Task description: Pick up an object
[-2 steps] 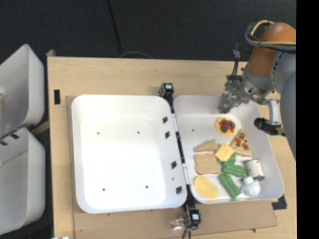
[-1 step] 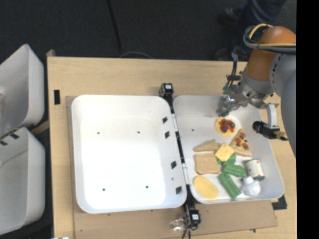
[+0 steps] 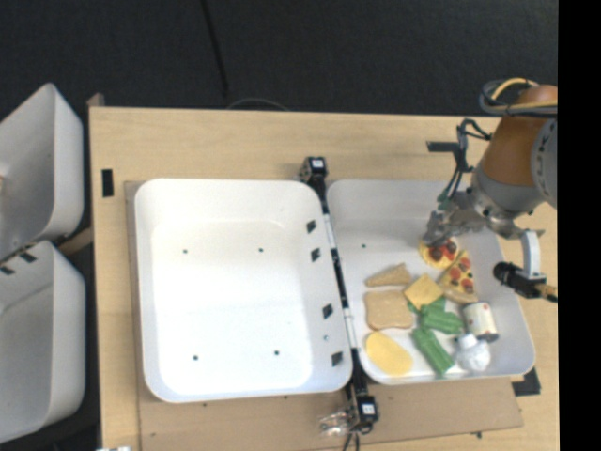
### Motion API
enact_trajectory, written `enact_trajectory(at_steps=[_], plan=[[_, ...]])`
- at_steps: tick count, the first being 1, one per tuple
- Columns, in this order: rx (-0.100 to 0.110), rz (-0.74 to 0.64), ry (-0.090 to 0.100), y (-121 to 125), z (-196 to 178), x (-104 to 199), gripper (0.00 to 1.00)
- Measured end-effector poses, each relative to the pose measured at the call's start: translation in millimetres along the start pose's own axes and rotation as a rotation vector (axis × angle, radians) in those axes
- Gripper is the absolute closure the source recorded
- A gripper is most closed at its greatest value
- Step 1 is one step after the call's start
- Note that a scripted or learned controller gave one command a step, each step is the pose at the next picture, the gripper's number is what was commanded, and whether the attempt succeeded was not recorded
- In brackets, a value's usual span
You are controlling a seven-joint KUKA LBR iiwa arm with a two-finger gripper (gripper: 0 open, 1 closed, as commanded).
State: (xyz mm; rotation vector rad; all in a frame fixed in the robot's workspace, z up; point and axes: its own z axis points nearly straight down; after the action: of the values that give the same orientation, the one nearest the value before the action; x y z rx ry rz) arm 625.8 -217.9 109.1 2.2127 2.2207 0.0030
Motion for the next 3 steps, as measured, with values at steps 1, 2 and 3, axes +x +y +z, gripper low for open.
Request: enact_trajectory(at_steps=[1,2,3], plan=[[-0.016,0.001,0.006,-37.4,0.2,-7.4,1.0],[-0.006,0.0,0.009,-34.4,1.5,-7.6,1.0],[-0.016,0.0,0.005,-44.3,1.0,-6.7,1.0]])
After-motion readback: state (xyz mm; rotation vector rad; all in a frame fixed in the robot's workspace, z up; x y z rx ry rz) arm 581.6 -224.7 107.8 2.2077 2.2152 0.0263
